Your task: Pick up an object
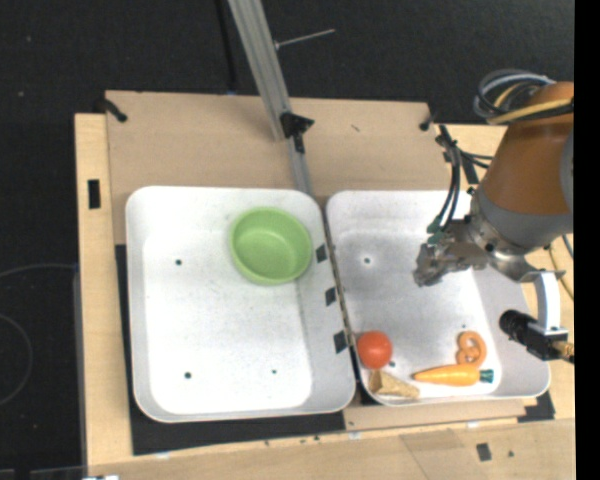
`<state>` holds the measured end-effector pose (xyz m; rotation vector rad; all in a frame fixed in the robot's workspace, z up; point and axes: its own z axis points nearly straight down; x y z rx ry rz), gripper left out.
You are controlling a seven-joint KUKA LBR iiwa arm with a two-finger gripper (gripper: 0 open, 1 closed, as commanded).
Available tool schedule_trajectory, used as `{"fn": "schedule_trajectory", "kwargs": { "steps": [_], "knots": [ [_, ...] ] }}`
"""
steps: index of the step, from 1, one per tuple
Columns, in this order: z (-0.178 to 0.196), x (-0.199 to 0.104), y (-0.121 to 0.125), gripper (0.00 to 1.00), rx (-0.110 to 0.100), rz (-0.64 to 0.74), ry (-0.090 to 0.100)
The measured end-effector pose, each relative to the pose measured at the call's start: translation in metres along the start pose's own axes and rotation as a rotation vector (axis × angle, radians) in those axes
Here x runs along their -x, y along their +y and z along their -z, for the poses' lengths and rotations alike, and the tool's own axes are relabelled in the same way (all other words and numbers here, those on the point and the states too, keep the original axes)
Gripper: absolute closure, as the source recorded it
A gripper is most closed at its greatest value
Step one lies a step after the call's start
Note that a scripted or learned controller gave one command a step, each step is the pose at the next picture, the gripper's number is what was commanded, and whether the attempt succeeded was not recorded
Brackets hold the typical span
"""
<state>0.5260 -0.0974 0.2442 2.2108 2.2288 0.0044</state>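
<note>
Mostly smooth plastic on a matt wooden table

Both white bins (pixel 160 268) (pixel 400 228) look like smooth plastic with fine dark specks. The green bowl (pixel 271 246) is plastic with a soft shine. The red ball (pixel 374 348) and the orange carrot (pixel 446 374) look glossy. The table (pixel 180 138) looks like matt, pale board. The slanted pole (pixel 255 38) looks like grey metal.

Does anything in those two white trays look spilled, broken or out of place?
Nothing looks spilled or broken. The green bowl sits upright in the left bin. In the right bin, the red ball, orange carrot, small orange ring and tan piece are bunched along the near edge. The gripper hovers above them.
</note>
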Motion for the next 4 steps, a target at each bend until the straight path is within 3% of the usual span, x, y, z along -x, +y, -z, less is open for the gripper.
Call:
{"fn": "schedule_trajectory", "kwargs": {
  "steps": [4],
  "knots": [
    [0.005, -0.185, 0.088, 1.0, -0.001, 0.0, 0.001]
  ]
}}
